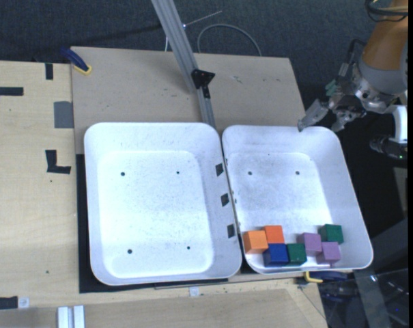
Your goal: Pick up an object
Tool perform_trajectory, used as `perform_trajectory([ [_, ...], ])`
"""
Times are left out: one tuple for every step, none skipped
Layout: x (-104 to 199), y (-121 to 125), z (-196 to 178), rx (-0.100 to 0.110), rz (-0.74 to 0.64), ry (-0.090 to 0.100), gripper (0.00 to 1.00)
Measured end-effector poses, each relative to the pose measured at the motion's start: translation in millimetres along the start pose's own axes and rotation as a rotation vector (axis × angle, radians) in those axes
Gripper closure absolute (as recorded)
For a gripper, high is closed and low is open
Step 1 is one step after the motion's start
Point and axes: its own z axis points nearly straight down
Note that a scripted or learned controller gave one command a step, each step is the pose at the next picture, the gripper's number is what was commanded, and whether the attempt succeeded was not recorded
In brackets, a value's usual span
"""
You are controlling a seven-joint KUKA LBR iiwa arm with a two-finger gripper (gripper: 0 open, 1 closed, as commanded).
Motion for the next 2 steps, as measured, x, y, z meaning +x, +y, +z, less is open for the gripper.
perform_trajectory([
  [48.7,-98.1,92.0,0.013,0.003,0.006,0.00],
  [43.0,-73.6,85.9,-0.002,0.001,0.001,0.00],
])
